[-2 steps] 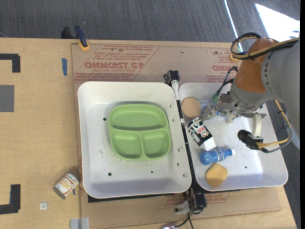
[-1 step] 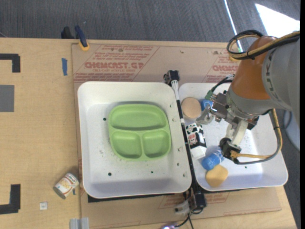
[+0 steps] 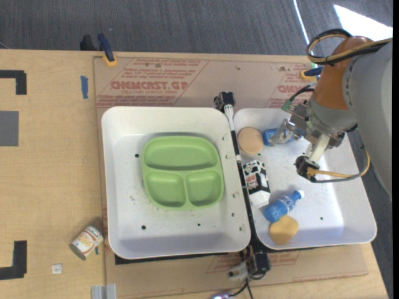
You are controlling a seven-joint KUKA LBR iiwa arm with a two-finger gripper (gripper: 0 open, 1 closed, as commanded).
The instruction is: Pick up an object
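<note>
Hovering over rt bin [image 3: 340, 210]: arm [image 3: 333, 86].

On my feed, the big pale grey arm [image 3: 377, 98] has a smooth, rounded shell, and I can make out no markings on it. Above the wrist it carries a glossy orange band [image 3: 335, 73], domed and catching the light. A thin black cable loop [image 3: 319, 41] arches over that band. Below it, the darker grey metal two-finger gripper [image 3: 288, 128] looks boxy, its detail too small to read.
</note>
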